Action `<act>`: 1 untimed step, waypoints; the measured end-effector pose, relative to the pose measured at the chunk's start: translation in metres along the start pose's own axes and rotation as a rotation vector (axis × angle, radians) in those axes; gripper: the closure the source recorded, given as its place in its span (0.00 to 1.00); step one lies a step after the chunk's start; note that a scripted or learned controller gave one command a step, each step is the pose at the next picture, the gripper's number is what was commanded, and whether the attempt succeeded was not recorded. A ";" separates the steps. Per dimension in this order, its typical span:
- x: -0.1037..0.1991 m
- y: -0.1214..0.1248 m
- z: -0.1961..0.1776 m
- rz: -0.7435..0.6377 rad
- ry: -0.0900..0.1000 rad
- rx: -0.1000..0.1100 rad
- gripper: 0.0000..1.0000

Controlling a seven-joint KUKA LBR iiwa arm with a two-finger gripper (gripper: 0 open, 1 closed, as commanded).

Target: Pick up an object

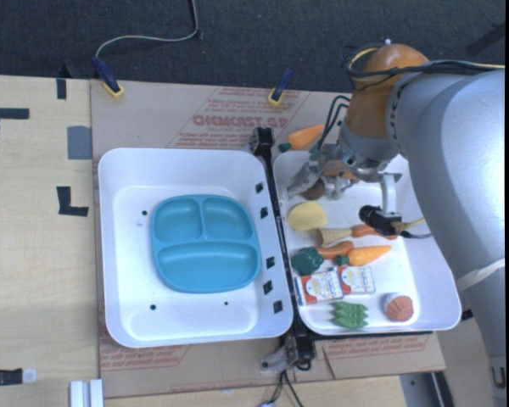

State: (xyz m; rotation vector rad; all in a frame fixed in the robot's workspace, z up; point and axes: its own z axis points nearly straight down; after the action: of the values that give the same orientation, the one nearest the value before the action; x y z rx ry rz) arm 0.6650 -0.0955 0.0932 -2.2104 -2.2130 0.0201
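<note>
The gripper [322, 176] hung low in the right bin's [433, 299] far corner, beside a brown piece [314, 191] and the potato [306, 217], likely targets; its grip could not be told.

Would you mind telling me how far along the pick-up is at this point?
Done: the arm has reached into the right bin, gripper low at its far end near a small brown item. In hand: nothing visibly gripped. Left: grasping and lifting something; the carrot and yellow piece lie untouched.
</note>
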 end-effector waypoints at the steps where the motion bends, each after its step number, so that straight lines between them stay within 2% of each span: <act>1: -0.001 0.003 0.004 0.000 -0.002 -0.017 0.00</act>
State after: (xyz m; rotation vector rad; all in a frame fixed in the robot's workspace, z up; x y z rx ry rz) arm 0.6680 -0.0963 0.0889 -2.2198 -2.2230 0.0029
